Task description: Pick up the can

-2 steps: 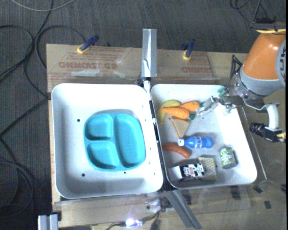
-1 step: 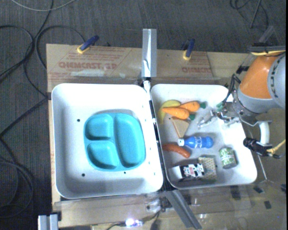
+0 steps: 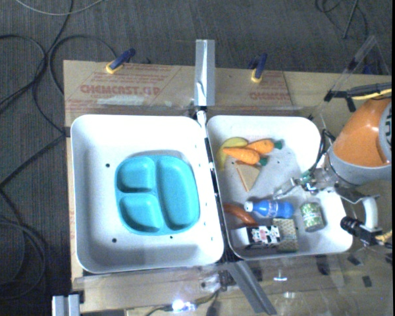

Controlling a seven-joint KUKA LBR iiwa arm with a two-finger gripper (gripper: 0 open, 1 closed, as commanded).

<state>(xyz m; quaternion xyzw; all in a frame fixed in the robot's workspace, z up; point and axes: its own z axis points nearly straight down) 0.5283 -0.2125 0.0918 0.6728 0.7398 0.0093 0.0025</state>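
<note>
Can (image 3: 311, 216) stood upright near the right bin's (image 3: 316, 128) near-right corner, just right of the blue bottle (image 3: 271, 209). Gripper (image 3: 307, 180) hovered just beyond it; its opening couldn't be told. Judged light, rigid, slick-walled: grasp across the round sides.

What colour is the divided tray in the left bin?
Light blue. The divided tray shows plainly in the camera view, against the white left bin.

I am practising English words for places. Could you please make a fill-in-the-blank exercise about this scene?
1. The blue divided tray lies in the ____ bin.
2. The two carrots lie in the ____ bin.
3. The blue bottle has a ____ cap.

Missing words: left, right, white.
</note>
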